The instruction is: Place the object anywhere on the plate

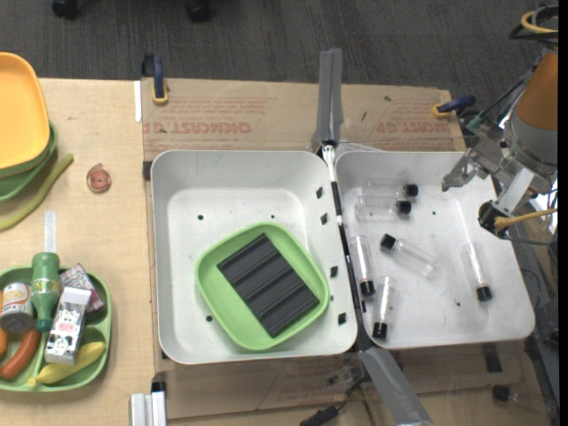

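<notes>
You are looking at a task that, by my reading, is not yet begun. In the left bin [169, 238] the green plate [213, 278] is lying with a dark ribbed block [266, 282] on it and no tube. In the right bin [510, 322] the clear tubes [408, 254] with black caps are lying scattered, all well apart from the plate. At the far right edge the gripper [497, 189] is hovering, and I cannot tell how it stands. Picking and carrying are both left.
</notes>
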